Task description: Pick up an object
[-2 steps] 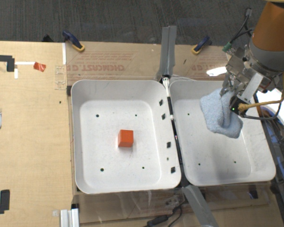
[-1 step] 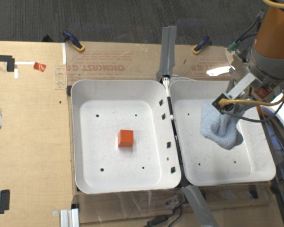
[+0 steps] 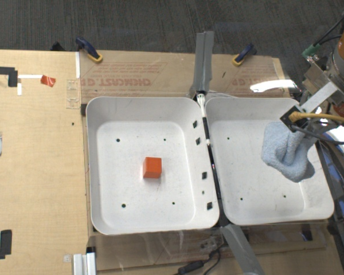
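Observation:
A blue-grey cloth (image 3: 286, 153) is in the right bin (image 3: 246, 199), near its right side. It is drawn up into a peak that runs into my gripper (image 3: 302, 137), which is shut on its top fold. The cloth's lower part hangs down to the bin floor. The arm comes in from the right edge above that bin. An orange-red cube (image 3: 152, 168) sits alone on the floor of the left bin (image 3: 109, 153), far from the gripper.
A grey divider bar (image 3: 204, 62) runs between the bins at the back. Two clamps (image 3: 89, 49) (image 3: 243, 55) hold the cardboard sheet behind them. A wooden board (image 3: 28, 153) lies to the left.

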Robot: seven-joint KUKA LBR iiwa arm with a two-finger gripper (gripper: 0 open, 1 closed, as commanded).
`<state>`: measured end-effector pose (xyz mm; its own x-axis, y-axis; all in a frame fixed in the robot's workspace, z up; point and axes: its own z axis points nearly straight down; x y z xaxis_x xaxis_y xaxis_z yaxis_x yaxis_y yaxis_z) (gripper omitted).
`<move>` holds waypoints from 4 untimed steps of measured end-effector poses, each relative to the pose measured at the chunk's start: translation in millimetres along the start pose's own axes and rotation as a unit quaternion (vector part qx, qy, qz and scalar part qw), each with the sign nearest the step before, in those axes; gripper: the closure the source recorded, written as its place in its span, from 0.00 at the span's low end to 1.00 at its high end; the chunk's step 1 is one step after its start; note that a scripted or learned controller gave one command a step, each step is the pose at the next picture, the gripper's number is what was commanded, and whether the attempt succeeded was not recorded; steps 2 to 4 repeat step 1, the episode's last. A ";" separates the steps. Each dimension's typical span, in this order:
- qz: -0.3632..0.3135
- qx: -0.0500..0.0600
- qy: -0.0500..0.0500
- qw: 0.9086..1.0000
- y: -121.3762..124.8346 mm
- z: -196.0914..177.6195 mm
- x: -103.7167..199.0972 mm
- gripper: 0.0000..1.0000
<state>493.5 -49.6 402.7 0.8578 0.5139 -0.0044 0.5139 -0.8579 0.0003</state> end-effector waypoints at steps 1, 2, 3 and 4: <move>0.117 0.000 0.000 0.993 -2.0 -15.1 -16.6 1.00; 0.117 0.000 0.000 0.993 -2.0 -15.1 -16.6 1.00; 0.117 0.000 0.000 0.993 -2.0 -15.1 -16.6 1.00; 0.117 0.000 0.000 0.993 -2.0 -15.1 -16.6 1.00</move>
